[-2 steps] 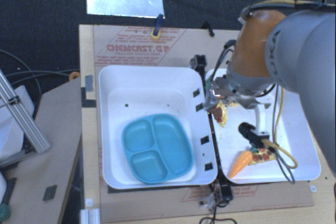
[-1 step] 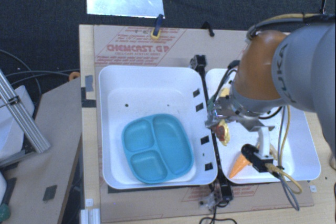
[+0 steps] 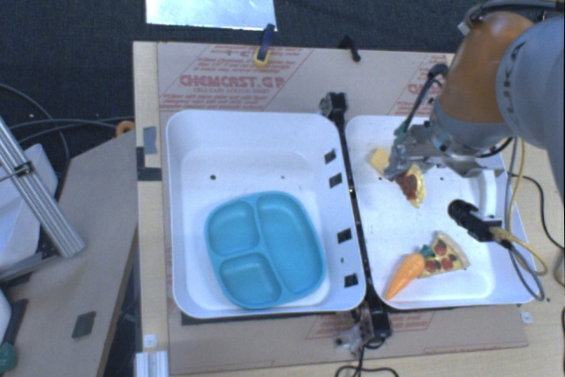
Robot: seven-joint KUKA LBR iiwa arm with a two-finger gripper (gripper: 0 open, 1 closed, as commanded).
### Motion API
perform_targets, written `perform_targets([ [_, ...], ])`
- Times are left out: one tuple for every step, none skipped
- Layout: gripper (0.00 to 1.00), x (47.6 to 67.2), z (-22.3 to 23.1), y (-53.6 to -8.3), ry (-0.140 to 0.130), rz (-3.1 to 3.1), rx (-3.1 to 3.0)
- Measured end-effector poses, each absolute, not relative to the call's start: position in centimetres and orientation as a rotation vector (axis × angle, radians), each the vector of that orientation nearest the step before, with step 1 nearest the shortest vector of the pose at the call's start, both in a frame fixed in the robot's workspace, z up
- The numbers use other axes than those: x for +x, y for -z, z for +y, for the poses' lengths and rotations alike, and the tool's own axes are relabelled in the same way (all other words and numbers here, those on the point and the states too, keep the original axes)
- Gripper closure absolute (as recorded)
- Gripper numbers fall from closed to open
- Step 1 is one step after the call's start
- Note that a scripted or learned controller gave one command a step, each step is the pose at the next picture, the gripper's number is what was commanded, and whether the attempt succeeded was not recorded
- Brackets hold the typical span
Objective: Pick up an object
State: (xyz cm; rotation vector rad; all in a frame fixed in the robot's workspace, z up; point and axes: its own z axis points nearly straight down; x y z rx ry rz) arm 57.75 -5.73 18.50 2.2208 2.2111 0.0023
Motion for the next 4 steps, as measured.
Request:
perform_targets([
  [1.00,50.6,-11.8,-11.6,0.008,2.219,2.232],
  [1.00,53.2,-8.2,-19.9,-0.012,2.226,2.207],
  [1.00,49.6,-8.3,-8.5,0.008,2.227,2.227],
  [1.00,56.3,-5.9,-19.0,-0.017,2.223,2.203],
])
